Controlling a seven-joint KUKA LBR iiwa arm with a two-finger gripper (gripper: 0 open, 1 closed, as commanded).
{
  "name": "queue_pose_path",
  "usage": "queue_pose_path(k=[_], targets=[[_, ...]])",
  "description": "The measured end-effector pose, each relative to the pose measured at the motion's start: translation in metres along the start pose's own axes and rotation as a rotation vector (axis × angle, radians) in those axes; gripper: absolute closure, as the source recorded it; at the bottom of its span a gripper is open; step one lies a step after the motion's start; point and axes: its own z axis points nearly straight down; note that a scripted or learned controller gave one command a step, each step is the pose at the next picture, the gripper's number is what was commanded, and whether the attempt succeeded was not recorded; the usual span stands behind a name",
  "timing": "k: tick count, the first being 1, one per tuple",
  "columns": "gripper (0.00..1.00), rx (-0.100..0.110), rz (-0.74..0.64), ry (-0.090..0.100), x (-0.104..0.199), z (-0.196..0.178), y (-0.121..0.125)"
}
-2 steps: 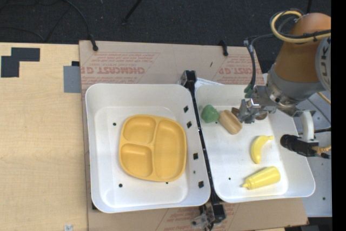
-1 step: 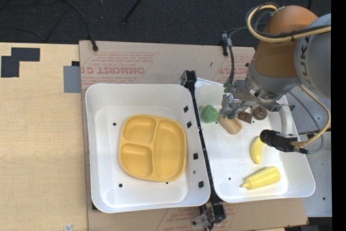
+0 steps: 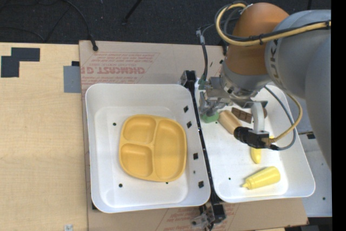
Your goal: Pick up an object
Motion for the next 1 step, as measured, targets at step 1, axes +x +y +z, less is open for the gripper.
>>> queue_pose_path(k=[1], targets=[[1.00,0.000,-0.001,0.000,0.0524,0.0078,0.0196]])
